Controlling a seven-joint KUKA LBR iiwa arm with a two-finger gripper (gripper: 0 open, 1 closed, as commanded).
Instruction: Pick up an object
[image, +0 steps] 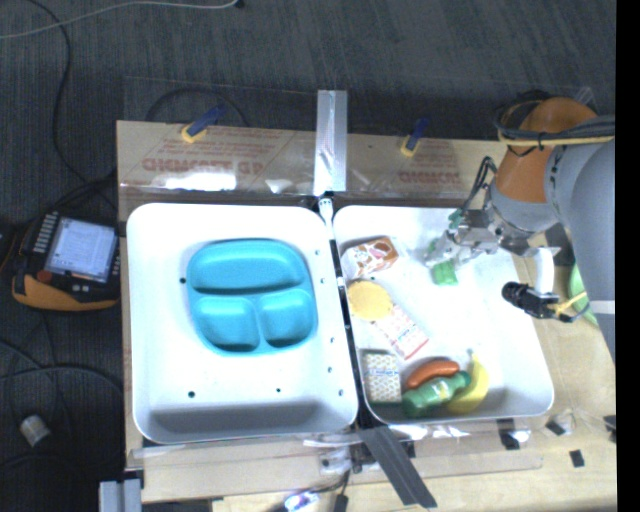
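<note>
My gripper (468, 240) hangs low over the far right part of the right bin (520, 350), coming in from the right. A small green object (443, 272) lies just at its left tip, touching or nearly touching it. Further left in that bin lie a brown-and-white snack packet (368, 256), a yellow round item (366, 299) and a red-and-white packet (400, 331). Along the near edge sit a mesh-patterned pack (381, 375), a red sausage-shaped toy (431, 371), a green item (427, 396) and a banana (473, 385).
The left bin (160, 400) holds a blue divided tray (252, 293). A metal divider post (331, 140) stands between the bins at the back. A black part with a yellow-green cable (535, 299) hangs off the arm over the right bin's right side.
</note>
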